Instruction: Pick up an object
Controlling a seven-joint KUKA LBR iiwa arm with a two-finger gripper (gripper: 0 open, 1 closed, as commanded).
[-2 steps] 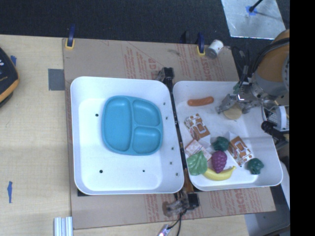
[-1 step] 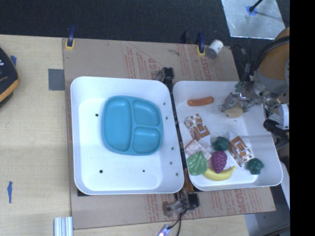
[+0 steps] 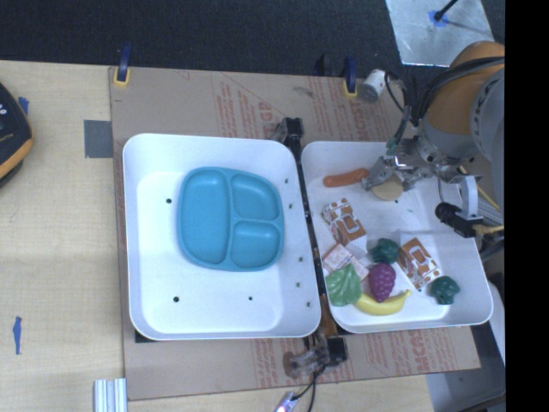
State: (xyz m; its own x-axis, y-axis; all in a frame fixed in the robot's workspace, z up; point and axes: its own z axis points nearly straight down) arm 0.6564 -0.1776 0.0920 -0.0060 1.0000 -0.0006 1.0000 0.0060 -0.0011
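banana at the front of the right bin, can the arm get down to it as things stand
Probably yes. The banana lies open from above, though purple grapes and a green leafy piece crowd its far side. The pincer is at the bin's far end.

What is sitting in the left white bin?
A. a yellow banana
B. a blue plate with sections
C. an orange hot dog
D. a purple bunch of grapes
B: the blue plate with sections lies alone in the left bin, while the banana, grapes and hot dog all lie in the right bin.
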